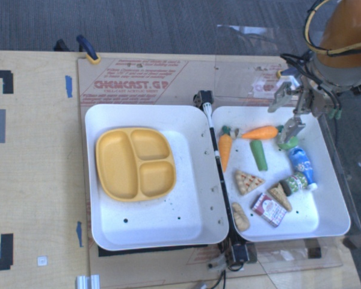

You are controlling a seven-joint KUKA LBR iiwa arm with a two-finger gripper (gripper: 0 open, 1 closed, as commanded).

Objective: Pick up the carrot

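Jaws (292, 114) hang open w/ nothing between them, over far side of right bin (334, 212), just right of carrot (260, 133) lying flat.

The grey arm reaches in from the upper right, its orange band (349, 17) at the top right corner with a dark cable looped around it. Below the band the wrist angles down and to the left. The gripper (290, 110) hangs over the back edge of the right bin (337, 212), its two metal fingers (281, 96) pointing downward and spread apart, nothing between them.
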